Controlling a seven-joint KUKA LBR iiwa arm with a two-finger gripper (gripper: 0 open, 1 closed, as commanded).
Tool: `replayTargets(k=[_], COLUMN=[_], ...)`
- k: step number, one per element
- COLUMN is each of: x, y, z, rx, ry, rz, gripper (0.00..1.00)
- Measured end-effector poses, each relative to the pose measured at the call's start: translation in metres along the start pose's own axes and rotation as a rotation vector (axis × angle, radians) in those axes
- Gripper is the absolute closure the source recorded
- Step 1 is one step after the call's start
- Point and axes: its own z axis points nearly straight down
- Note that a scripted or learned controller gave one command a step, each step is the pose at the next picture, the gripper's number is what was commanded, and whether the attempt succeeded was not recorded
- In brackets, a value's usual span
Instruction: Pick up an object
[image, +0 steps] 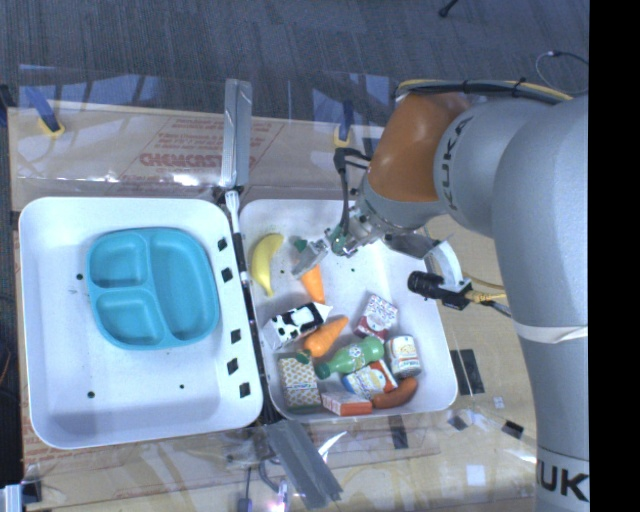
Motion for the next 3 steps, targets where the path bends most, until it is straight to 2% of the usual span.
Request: replayTargets(k=[1,2,3], x=[-0.005,-0.005,0.031], y=[-0.019,-0.018,0.049], z=[0.048,0.037,-0.095], rx=[-0.001,-0.001,-0.004], ry=[0.0,-0.001,-0.003], rz=[-0.012,-0.016,-0.04], gripper=[0.0,1.0,1.0])
